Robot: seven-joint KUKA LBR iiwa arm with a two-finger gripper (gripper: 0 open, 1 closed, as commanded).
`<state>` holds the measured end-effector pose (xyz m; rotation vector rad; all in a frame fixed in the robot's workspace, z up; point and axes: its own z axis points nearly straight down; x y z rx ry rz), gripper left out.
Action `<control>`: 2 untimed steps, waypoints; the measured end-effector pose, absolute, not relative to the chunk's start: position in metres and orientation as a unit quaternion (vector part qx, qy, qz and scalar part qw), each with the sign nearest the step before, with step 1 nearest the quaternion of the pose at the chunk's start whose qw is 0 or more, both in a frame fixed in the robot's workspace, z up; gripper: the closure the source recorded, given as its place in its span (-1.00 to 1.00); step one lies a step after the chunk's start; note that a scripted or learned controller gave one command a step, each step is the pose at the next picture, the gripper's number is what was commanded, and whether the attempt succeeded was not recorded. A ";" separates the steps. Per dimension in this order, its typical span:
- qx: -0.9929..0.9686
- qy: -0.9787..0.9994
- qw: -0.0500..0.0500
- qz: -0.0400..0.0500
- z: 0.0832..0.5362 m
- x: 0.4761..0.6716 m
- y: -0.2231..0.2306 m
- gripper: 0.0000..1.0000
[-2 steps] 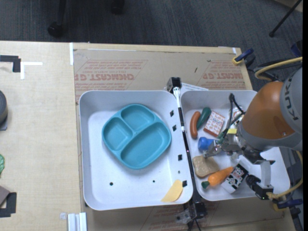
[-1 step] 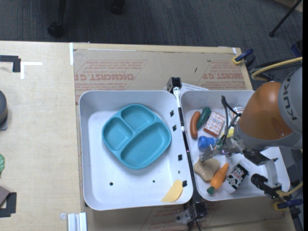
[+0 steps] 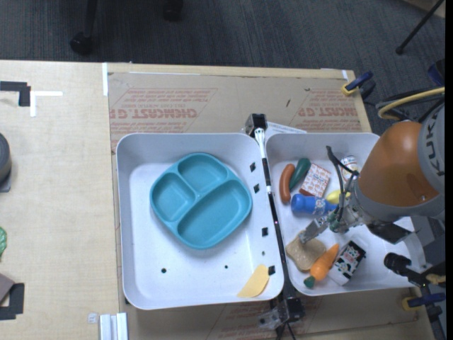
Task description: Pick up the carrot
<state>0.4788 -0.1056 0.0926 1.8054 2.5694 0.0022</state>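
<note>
Two shallow white plastic bins sit side by side on the bench: the left bin [image 3: 134, 275] carries a teal three-compartment plate [image 3: 202, 200] and a pale yellow wedge [image 3: 255, 283] near its front right corner, while the right bin [image 3: 368, 283] is crowded with toy food. Task target is the small orange carrot with a green tip [image 3: 320, 266], lying at a slant near the front wall of the right bin, green end toward the front. It touches or overlaps a tan slice of toast [image 3: 303, 253] on its left and lies just beside a black-and-white carton [image 3: 348, 261] on its right. Farther back are a red-orange sausage [image 3: 286, 181], a dark green vegetable [image 3: 300, 170], a printed snack packet [image 3: 316, 181] and a blue bottle-shaped toy [image 3: 306, 204].

The metal two-finger gripper [image 3: 320, 227] hangs above the toast, just behind the carrot; whether it is open or closed I cannot tell, and nothing shows between its tips. I judge the approach as not yet finished. To do it well, the tool should shift toward the front wall until centred over the carrot's orange body, turn so the closing line crosses the carrot's narrow width, then descend clear of toast and carton before closing
</note>
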 end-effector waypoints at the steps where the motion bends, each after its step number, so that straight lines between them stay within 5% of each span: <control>1: 0.460 0.888 0.001 0.000 0.092 0.479 -0.112 -1.00; 2: 0.225 0.974 0.003 0.000 0.093 0.488 -0.103 -1.00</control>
